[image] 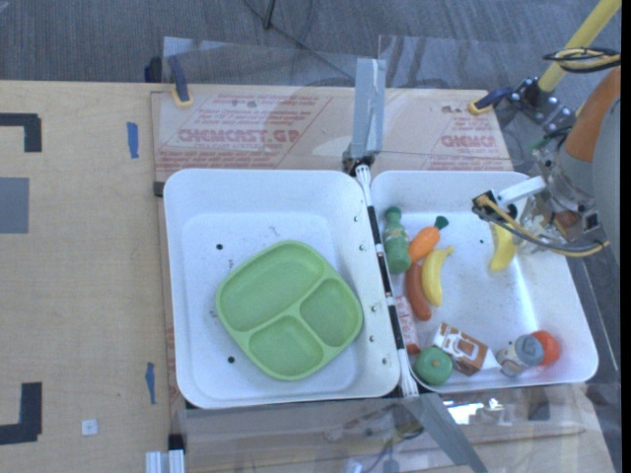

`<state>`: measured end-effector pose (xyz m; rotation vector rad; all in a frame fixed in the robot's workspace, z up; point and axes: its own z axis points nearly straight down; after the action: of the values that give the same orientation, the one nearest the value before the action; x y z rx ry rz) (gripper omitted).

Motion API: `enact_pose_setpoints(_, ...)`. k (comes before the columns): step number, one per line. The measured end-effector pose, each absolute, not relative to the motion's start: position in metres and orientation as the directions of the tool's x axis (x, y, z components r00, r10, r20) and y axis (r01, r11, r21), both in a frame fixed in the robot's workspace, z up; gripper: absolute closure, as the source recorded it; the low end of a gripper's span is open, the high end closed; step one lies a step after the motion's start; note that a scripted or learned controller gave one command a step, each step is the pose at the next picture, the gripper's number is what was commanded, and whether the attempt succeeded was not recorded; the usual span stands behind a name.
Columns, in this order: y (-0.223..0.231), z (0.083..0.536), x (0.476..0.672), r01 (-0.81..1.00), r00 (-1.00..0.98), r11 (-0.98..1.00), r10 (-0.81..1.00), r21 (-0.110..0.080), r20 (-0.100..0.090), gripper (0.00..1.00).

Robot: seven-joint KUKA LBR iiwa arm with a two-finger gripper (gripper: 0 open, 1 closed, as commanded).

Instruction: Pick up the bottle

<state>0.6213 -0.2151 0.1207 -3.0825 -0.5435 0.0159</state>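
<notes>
The green bottle [396,242] lies flat in the right bin [584,335], against its left wall and near the far-left corner. Its long axis runs along that wall, far to near, with the narrow dark-green neck pointing to the bin's far edge and the wider body toward the near edge. Just beside it on the right lie a toy carrot [425,240], a banana [435,275] and a red sausage [418,301]. Along the near edge sit a green apple [433,366], a small carton [462,348] and an orange-capped jar [530,350].

The pincer [540,227] hangs over the bin's far-right part, well apart from the bottle; whether it is open or closed cannot be told. A yellow piece [503,250] lies close by it.

The left bin [187,197] holds a green divided plate [289,309]. Both bins rest on a pale wooden counter [79,264] marked with blue tape, a printed cardboard sheet [246,131] at their far edge. Beyond lies grey carpet [128,13].
</notes>
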Motion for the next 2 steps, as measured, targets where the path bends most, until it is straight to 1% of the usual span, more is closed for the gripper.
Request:
enact_pose_setpoints(1,-0.221,0.222,0.661,0.430,0.903,-0.903,0.430,0.000,0.000,1.00)
enact_pose_setpoints(2,-0.222,0.378,0.658,0.397,0.918,-0.918,0.397,0.001,0.000,1.00)
